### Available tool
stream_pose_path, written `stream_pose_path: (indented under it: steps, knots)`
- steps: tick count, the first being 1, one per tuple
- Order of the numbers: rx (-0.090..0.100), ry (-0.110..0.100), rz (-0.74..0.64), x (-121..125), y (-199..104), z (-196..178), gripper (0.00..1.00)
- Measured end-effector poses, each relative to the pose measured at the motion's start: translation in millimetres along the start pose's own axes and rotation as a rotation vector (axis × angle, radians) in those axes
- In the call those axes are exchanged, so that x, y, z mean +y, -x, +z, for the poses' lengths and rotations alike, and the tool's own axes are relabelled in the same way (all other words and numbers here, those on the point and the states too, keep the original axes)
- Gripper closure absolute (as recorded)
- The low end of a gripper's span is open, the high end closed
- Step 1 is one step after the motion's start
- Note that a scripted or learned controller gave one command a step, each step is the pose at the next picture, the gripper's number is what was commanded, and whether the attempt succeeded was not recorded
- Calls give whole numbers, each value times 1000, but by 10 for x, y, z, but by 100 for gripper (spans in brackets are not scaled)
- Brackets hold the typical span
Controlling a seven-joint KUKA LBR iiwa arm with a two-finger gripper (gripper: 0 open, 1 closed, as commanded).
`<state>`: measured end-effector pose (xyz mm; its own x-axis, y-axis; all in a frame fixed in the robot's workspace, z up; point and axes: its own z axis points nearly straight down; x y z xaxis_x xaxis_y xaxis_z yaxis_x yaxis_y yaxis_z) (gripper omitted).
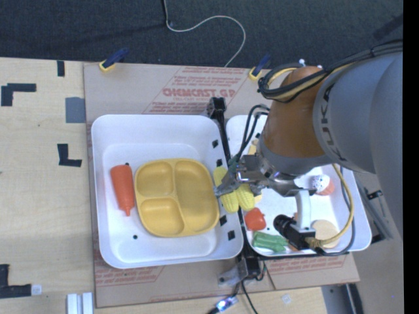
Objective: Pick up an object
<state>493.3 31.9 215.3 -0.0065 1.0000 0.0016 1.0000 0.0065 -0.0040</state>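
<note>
I'm hovering the gripper over the rim between the two bins, right above a knobbly yellow corn cob, my likeliest target. I can't tell its state. Beside it are lying a glossy red pepper and a green pod. The left bin is holding a smooth yellow divided plate and an orange carrot.

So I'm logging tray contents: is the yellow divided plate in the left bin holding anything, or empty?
Empty. The yellow divided plate lies flat in the left bin, all three compartments bare; the orange carrot lies beside it.
</note>
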Motion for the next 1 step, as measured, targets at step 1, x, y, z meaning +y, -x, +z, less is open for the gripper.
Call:
stream_pose_path:
  steps: [1]
  knots:
    - [-1,1,4,-108,-73,-143,100]
